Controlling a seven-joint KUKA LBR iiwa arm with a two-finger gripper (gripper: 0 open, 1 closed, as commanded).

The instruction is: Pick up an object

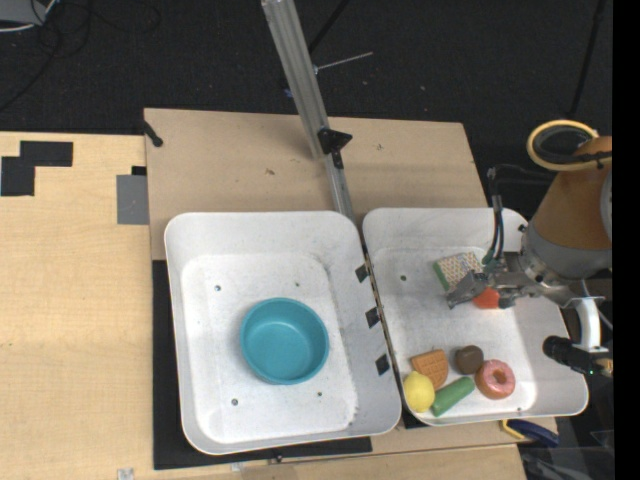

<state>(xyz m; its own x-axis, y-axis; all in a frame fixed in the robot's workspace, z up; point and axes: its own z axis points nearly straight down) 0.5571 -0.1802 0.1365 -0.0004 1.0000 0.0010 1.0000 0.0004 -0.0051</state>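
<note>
**Right bin: contents and arm position**

Red object point(487, 299): small, lying in the right bin point(400, 230) towards its right side, directly at the tip of the gripper point(470, 293). Whether the jaws are apart, together or clamped on it cannot be told.

Patterned block point(457, 267): speckled, pale, just up-left of the gripper.

Front row of the right bin (left to right): yellow lemon point(419, 392), orange wedge point(431, 365), green piece point(453, 394), brown round piece point(469, 358), pink doughnut point(496, 379), all close together.

Arm point(570, 218): enters from the right, orange band above the wrist, wrist low over the bin, gripper reaching leftwards.

Left bin point(200, 243): holds a teal bowl point(285, 340), upright.

Table point(240, 158): carries both bins side by side.
</note>
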